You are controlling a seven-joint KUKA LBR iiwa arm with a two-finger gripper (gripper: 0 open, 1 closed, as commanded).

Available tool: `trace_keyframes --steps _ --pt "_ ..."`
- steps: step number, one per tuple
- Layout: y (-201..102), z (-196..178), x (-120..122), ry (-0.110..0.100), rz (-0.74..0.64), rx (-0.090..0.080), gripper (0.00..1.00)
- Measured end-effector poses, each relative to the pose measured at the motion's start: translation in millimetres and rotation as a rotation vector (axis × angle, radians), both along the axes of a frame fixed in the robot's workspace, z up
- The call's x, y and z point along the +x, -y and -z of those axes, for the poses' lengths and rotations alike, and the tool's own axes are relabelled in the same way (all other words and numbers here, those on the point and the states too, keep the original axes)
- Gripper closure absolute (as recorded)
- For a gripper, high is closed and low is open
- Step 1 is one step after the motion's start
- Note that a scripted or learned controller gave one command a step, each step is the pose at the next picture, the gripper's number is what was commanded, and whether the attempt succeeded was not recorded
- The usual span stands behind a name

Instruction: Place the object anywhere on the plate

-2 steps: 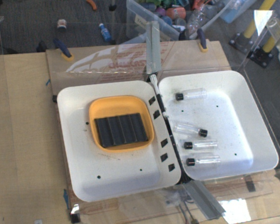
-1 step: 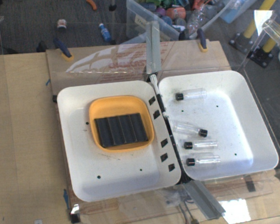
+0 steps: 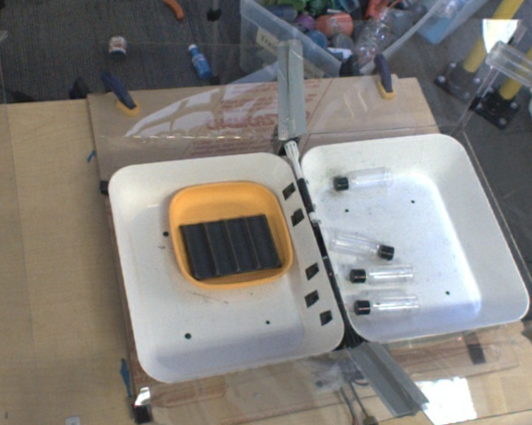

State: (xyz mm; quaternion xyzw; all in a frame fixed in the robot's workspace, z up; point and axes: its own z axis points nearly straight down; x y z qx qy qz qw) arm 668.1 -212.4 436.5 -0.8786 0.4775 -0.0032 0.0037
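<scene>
Start at the near edge of the right bin (image 3: 490,234). There you find the nearest tube (image 3: 385,306), clear with a black cap, lying flat. Just beyond it lies a second tube (image 3: 381,275), then a third tube (image 3: 361,245) set at a slant. The fourth tube (image 3: 360,181) lies well apart, toward the far side.

So you count four tubes, all in the right bin and none touching another. In the left bin (image 3: 143,292) sits one yellow plate (image 3: 182,210), and one black ribbed block (image 3: 230,247) already lies on it.

I judge that the task is at its first step: no tube is on the plate, so the pick is not yet done. Of the gripper, you cannot tell how far it is open, or whether it holds anything.

The next move calls for choosing one tube and closing across its thin body, because it may roll. Then you carry it over the middle divider to the plate.
</scene>
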Motion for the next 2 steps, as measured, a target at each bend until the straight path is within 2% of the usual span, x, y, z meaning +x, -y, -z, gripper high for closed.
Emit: trace_keyframes --steps 1,2 --pt "-13.5 0.1 0.1 0.000 -0.356 -0.004 1.00" --pt "7.5 1.0 0.0 -0.001 -0.766 -0.006 1.00"
